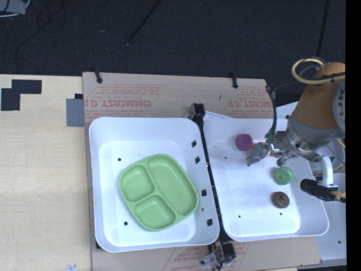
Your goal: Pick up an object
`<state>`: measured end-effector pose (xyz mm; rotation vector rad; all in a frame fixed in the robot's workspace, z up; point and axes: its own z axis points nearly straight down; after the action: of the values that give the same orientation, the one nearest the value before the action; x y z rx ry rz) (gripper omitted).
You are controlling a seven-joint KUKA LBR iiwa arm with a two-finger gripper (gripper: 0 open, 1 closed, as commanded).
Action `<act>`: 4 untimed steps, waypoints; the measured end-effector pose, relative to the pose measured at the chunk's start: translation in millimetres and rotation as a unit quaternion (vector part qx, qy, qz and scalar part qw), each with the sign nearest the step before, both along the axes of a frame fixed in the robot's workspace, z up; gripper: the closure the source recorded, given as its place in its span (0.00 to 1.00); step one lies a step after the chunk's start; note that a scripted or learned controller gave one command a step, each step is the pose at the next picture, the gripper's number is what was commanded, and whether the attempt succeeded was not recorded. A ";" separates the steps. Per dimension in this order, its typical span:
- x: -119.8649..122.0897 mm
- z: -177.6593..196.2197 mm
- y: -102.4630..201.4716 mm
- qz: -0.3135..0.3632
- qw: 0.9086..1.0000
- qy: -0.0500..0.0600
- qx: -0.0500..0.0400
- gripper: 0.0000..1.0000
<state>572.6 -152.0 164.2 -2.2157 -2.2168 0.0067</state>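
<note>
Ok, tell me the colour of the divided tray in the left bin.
Light green: the divided tray, clearest in the camera view.

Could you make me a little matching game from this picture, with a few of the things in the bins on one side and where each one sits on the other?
Things:
1. green divided plate
2. purple ball
3. green round piece
4. brown round piece

Places:
A. right bin, nearest the front edge of the three small pieces
B. left bin
C. right bin, toward the back, left of the hand
D. right bin, between the other two small pieces, below the hand

Pairs: 1-B, 2-C, 3-D, 4-A
</note>
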 end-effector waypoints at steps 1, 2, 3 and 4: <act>-5.3 -63.6 -1.5 0.000 1.000 0.000 0.000 0.00; -5.8 -77.7 -0.3 -0.001 1.000 -0.002 0.000 0.00; -5.5 -66.2 -1.3 -0.003 1.000 -0.002 0.000 1.00; -9.7 -4.2 -4.2 -0.004 1.000 -0.006 -0.001 1.00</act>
<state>562.9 -156.3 160.0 -2.2307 -2.2156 -0.0024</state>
